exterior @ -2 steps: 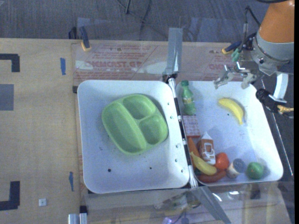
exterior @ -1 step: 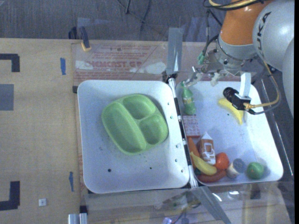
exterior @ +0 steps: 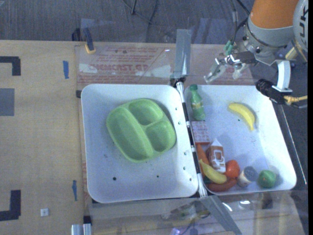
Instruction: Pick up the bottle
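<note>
the gripper hangs at about one o'clock in the view, above the far rim of the right bin, with its thin metal fingers spread apart and nothing between them. the grey arm with its orange band comes in from the two o'clock corner.

the bottle, green with a green cap, lies in the right bin at that bin's eleven o'clock corner, along the left wall, cap toward twelve o'clock. it is near the gripper but apart from it, toward seven o'clock of the fingers.

at two o'clock in the same bin lies a yellow banana, well apart from the bottle. just at six o'clock of the bottle sits a small red-and-white packet, then a carton with a brown label. the six o'clock end of the bin is crowded: a second banana, a red tomato-like piece, a small jar with a grey lid and a green round fruit.

the left bin holds a green divided plate around its middle. both bins rest on the counter, which bears black and blue tape marks.
</note>
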You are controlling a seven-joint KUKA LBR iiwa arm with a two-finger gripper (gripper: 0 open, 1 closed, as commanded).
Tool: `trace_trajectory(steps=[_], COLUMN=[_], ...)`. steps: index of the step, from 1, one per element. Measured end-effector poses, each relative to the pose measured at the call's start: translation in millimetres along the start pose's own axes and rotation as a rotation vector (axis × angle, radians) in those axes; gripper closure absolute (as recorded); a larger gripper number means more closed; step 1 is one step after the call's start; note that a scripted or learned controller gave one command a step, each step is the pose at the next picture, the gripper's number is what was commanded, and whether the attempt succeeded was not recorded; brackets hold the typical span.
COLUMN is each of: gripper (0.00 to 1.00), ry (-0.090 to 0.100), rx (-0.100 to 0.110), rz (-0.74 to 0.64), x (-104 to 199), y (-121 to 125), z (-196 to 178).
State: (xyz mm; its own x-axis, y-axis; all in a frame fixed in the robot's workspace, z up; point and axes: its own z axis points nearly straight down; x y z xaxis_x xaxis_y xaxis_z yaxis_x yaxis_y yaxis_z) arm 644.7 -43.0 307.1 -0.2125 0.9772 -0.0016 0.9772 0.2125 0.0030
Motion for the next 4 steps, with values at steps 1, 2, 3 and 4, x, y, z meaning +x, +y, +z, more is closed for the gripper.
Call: trace_trajectory(steps=[1, 2, 3, 4], gripper=[0.00, 0.00, 0.00, 0.00], ry=[0.001, -0.001, 0.002, -0.001], rx=[0.000, -0.002, 0.004, 0.000], rz=[-0.142, -0.125, 0.179, 0.364], x=[22, -50, -75, -58], y=[14, 12, 6, 11], z=[119, 121, 205, 219])
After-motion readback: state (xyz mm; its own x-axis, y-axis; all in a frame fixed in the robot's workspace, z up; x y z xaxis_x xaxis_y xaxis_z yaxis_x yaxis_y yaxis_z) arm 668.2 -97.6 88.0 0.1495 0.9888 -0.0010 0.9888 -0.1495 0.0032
